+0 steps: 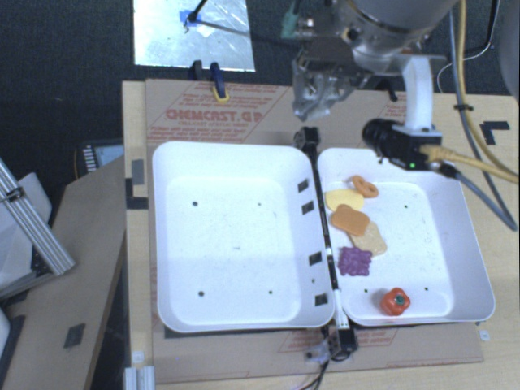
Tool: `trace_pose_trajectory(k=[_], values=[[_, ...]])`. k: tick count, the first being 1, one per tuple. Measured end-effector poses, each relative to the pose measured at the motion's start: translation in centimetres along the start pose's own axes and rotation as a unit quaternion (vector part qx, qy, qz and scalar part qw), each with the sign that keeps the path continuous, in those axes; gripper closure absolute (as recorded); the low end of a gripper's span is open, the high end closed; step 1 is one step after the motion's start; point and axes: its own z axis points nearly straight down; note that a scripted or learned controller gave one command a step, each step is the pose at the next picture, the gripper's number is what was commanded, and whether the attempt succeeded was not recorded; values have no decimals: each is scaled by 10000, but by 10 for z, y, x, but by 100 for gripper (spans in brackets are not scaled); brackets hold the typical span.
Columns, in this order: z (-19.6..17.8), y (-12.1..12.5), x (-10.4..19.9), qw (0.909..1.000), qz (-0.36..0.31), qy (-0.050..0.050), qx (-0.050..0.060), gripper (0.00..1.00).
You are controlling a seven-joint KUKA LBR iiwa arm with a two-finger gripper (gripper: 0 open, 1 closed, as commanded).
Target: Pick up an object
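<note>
- My gripper hangs above the bench, past the far rim of both bins, roughly over the divider line. Can't tell its state; it's blurred metal from this angle.
- Left bin: below and to the left of my gripper in the camera view.
- Right bin: below and right of my gripper, holds all the pickable stuff, clustered near its left wall, well apart from my tool.
- Purple grape-like piece: leftmost, bumpy, flat.
- Yellow flat piece, touching an orange flat piece that overlaps a tan round piece.
- Orange pretzel-shaped ring: nearest my gripper, still clear below it.
- Red-orange round piece with dark top: farthest from me, near the front rim.
</note>
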Motion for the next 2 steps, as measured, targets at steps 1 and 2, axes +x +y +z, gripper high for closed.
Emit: trace_pose_trajectory(k=[1, 2], values=[[3, 73, 32, 10000, -33, -4, -1, 100], [0, 16, 60, 10000, -54, 8, 4, 100]])
